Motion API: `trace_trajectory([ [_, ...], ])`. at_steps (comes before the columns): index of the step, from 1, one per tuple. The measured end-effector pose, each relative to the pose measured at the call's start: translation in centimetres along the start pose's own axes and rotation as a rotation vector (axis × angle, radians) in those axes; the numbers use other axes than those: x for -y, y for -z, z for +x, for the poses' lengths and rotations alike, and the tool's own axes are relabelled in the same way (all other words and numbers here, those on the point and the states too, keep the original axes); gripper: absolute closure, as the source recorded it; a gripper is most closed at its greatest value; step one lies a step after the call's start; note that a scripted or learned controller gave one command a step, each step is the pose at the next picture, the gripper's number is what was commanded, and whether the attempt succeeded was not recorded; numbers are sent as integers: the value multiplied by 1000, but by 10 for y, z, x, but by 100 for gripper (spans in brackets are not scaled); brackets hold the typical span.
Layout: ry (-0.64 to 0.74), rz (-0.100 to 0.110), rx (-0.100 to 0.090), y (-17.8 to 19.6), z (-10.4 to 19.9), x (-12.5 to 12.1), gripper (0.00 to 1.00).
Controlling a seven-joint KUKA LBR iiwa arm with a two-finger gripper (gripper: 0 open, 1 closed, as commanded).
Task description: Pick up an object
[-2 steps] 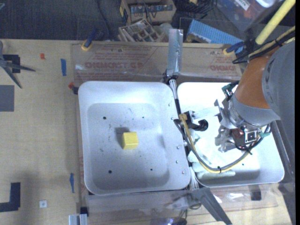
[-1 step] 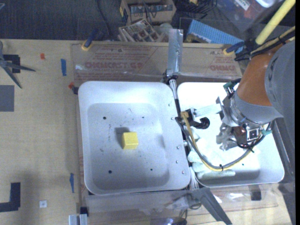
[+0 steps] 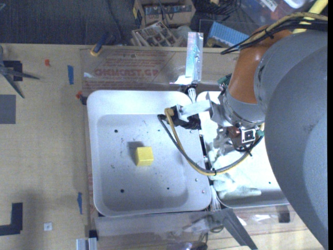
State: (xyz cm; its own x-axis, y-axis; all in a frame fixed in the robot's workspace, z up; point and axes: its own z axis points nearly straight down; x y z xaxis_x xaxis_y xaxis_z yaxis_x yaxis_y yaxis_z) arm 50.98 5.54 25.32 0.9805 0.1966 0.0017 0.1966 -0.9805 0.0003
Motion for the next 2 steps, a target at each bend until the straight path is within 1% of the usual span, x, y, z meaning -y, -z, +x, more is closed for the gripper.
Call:
trace_trajectory([
  [1,4,3,7,-49,-29,3,100],
  [2,4,3,7,-40,-28,2,100],
])
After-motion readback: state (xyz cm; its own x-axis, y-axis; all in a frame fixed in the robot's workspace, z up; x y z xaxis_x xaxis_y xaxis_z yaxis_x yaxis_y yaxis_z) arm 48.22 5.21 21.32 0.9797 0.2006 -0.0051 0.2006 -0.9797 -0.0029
